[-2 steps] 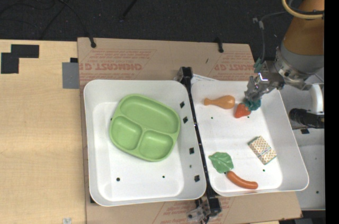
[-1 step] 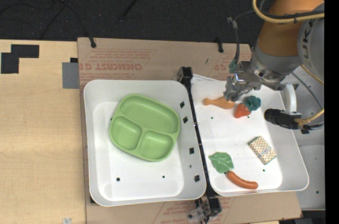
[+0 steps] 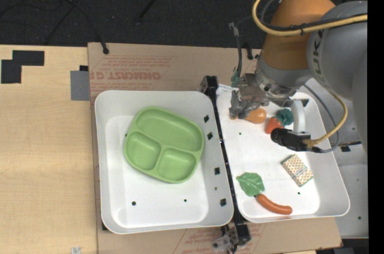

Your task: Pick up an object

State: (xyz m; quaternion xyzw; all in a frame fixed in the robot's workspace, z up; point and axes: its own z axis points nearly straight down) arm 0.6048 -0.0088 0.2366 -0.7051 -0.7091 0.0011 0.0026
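Five loose items lie in the right bin [image 3: 336, 202], and the gripper [image 3: 242, 107] stands over that bin's far left corner, close to the divider between the two bins. Whether it is apart or together cannot be told; its tip is a dark tangle against the white floor at this slant.

Nearest candidate: an orange ball [image 3: 257, 116], just beside the gripper on the side toward the bin's right wall and a shade nearer the front. It appears to touch or almost touch the gripper's tip, but nothing is seen clamped, so no hold is recorded.

Next along the same line, further toward the right wall, lie a red piece [image 3: 273, 125] and a teal piece [image 3: 285, 117], touching one another. These sit partly under the arm's wrist.

Well apart toward the front edge: a patterned box [image 3: 297, 169], a green leaf [image 3: 250, 183] and a red-orange sausage [image 3: 274, 205], the last with its long axis running roughly along the front wall, tilted slightly.

The left bin [image 3: 114, 211] carries a green divided plate [image 3: 163, 144], across the divider from the gripper.

Judgement: the move turns on the ball lying offset to the gripper's right-wall side rather than directly beneath it. A small sideways correction looks needed before descent; a round object so close to the tip may roll if clipped.
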